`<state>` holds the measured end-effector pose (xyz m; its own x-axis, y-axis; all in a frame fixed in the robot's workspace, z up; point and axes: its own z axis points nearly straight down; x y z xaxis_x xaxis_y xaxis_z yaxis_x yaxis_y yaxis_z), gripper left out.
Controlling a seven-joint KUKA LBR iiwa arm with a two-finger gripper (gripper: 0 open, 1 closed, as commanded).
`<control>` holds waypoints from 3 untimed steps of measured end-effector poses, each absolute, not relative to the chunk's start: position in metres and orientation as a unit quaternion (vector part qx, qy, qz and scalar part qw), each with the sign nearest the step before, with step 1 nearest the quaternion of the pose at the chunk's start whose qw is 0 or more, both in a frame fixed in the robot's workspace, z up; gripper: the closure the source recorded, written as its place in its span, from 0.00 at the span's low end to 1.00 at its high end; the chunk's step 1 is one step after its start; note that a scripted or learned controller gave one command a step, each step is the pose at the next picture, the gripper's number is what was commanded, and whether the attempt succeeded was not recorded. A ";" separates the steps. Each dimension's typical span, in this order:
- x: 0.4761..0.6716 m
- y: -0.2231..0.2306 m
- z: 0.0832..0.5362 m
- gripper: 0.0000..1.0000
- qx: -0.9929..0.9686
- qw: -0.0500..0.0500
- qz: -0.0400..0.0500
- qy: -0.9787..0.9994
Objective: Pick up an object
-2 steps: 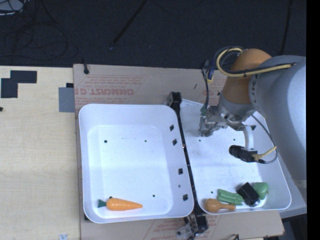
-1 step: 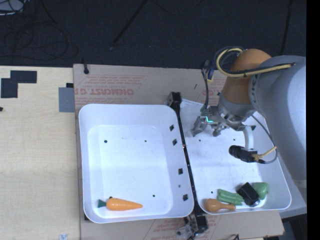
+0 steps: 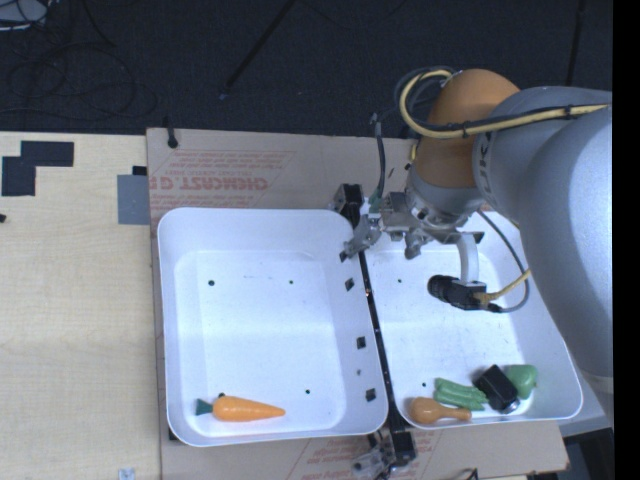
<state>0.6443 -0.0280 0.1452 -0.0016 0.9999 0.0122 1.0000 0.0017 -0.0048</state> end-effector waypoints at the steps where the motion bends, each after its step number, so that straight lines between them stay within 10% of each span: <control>1: 0.644 -0.102 0.235 0.00 -0.709 -0.003 -0.001 -0.706; 3: 0.605 -0.177 0.273 0.00 -0.708 0.001 0.001 -0.706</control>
<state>0.6055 -0.1773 0.2729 0.0021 1.0000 0.0002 1.0000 -0.0021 -0.0034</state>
